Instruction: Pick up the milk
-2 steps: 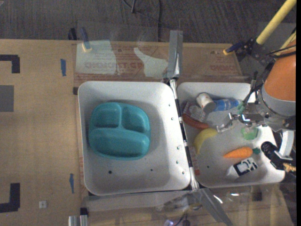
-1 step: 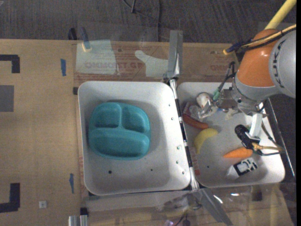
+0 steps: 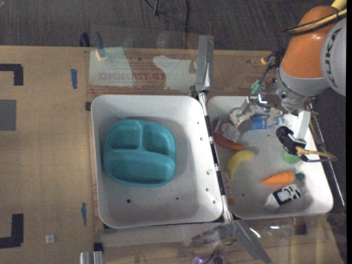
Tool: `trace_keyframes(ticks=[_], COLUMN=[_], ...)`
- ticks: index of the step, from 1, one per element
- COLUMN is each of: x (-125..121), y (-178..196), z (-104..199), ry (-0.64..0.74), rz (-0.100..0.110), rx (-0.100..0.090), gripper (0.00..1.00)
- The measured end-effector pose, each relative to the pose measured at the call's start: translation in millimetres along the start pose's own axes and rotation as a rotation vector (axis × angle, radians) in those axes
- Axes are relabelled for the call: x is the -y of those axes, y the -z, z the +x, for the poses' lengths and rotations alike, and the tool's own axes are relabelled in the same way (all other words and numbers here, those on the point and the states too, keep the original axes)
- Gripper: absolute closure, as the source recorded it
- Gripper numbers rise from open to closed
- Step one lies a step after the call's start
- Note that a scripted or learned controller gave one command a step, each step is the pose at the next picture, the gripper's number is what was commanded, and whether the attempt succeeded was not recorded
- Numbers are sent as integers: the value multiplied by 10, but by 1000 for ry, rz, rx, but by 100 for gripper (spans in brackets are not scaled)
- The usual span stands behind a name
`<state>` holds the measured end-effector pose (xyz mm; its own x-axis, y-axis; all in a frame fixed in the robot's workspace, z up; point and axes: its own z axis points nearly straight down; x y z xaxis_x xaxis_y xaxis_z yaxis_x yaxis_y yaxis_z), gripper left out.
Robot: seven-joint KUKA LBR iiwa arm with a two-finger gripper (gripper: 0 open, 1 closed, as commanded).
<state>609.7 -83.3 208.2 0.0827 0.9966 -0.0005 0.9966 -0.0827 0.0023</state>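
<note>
The gripper (image 3: 243, 116) hangs over the far part of the right bin (image 3: 319, 202), near that bin's left side. I cannot tell if it is open or closed.

A small blue thing (image 3: 263, 122) sits right beside the gripper. It is too blurry to name. Just to the left of the gripper lies a small red and white packet (image 3: 224, 128). Next to the packet is a red sausage (image 3: 228, 142). Close by that is a yellow banana (image 3: 240, 160), bent like a smile.

Further to the right, an orange carrot (image 3: 279, 178) lies on its side with its green end pointing right. A little green thing (image 3: 290, 157) sits above the carrot.

The milk carton (image 3: 286, 194) is white with black patches. It lies in the near right corner of the same bin, just below the carrot and well apart from the gripper.

The grey and orange arm (image 3: 313, 43) comes in from the right. In the left bin (image 3: 110, 202) rests a blue-green plate (image 3: 139, 150) with three parts.
</note>
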Motion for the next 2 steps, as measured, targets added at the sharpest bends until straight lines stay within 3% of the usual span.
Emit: trace_keyframes(ticks=[1, 2], x=[-268, 225], y=[642, -512], z=[-1055, -1200], ry=[-86, -343], rz=[-1, 5], rx=[1, -1], gripper=[0, 0])
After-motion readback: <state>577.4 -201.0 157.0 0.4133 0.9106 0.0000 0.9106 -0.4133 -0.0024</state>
